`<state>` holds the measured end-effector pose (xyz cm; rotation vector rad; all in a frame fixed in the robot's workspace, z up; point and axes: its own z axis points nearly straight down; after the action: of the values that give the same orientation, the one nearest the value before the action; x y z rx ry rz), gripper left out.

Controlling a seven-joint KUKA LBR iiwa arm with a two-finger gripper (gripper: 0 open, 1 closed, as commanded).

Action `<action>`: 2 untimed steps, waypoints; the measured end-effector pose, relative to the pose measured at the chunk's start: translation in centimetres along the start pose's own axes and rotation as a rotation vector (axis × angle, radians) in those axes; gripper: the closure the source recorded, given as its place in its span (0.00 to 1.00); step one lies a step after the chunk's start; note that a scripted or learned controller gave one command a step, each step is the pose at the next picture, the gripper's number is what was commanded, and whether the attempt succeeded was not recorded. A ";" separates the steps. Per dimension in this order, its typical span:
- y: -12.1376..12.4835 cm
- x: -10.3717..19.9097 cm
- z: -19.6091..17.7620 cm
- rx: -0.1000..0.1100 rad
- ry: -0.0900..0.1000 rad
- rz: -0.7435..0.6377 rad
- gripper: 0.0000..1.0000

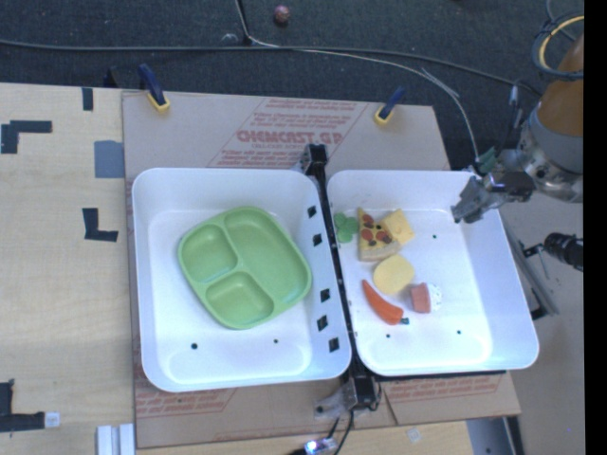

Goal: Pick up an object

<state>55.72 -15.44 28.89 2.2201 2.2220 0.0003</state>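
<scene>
Gripper [471, 207] hovering over right bin [493, 301] rim, grip state unclear; toy carrot [382, 303] lying diagonally, tip pointing upper-left.

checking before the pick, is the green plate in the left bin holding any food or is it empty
Empty. The green plate shows three bare sections. The toy food all lies in the right bin.

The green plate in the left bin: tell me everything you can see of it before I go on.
The green plate is a light green, plastic-looking divided tray with rounded corners and three compartments: one long one toward the right and two smaller ones on its left side. It lies flat, right way up, turned at a slant to the walls of the left bin, roughly in the bin's middle. Its compartments hold nothing. Only the bin floor touches it; the gripper is over the other bin's right edge.
</scene>
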 end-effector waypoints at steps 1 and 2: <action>-1.0 5.6 0.0 0.002 0.001 -0.005 1.00; -2.0 10.5 0.2 0.002 0.001 -0.005 1.00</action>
<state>53.68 -4.93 28.71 2.2164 2.2285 -0.0001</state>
